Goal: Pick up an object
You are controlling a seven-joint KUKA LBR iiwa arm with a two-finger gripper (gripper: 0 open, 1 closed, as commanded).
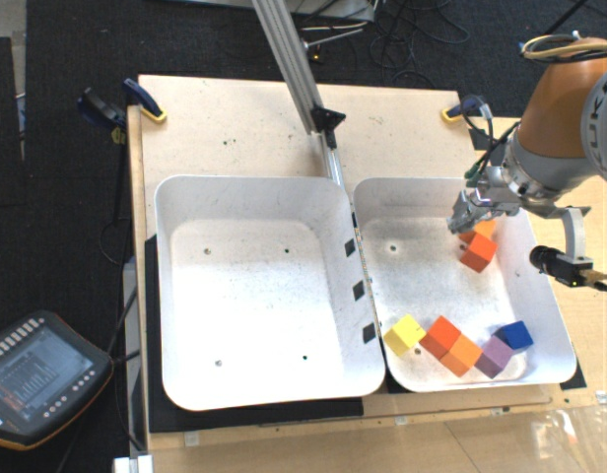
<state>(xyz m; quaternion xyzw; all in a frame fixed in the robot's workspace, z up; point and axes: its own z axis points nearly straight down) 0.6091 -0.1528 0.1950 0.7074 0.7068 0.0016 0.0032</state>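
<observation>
Two shallow white bins sit side by side on a pale speckled desk (244, 126).

The left bin (254, 284) is smooth, rounded plastic flecked with dark specks; the right bin (422, 215) matches it. The grey arm (560, 116) reaches in from 3 o'clock. Its hand (473, 215) hangs over an orange block (478, 249) at the right bin's 1 o'clock, touching its top; whether it grips is unclear. At 6 o'clock cluster small matte cubes: a yellow block (405, 333), orange blocks (451, 343), a purple block (495, 356), a blue block (515, 335).
</observation>
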